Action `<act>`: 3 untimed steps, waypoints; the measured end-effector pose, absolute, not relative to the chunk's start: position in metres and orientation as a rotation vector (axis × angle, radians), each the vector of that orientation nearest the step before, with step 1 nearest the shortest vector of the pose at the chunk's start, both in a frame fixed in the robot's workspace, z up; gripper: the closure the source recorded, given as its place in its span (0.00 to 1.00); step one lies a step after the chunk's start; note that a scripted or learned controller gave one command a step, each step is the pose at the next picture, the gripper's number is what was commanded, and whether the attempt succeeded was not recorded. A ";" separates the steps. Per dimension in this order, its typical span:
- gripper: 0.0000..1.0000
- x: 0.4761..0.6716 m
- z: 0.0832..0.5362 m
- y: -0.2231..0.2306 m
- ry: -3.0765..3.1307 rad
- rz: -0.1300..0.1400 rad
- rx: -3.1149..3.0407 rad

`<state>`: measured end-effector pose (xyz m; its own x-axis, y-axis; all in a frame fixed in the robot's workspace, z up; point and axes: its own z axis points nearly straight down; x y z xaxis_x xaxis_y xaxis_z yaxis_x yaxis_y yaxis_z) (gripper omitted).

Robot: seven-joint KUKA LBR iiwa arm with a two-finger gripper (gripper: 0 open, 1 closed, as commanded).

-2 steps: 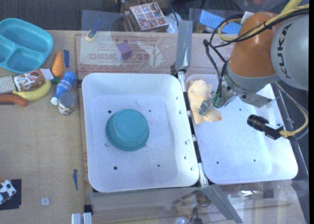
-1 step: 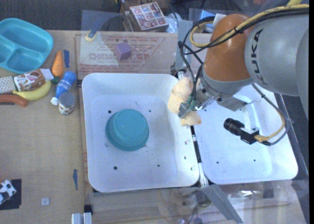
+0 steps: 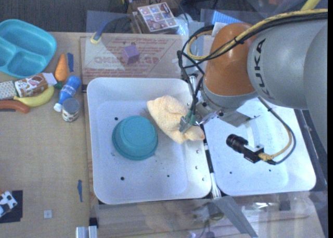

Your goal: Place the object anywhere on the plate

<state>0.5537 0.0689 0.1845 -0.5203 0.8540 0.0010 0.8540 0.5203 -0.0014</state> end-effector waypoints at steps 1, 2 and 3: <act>1.00 0.533 0.236 0.125 -2.635 0.000 -1.713; 0.00 0.533 0.236 0.126 -2.636 -0.001 -1.713; 1.00 0.534 0.247 0.126 -2.639 -0.004 -1.713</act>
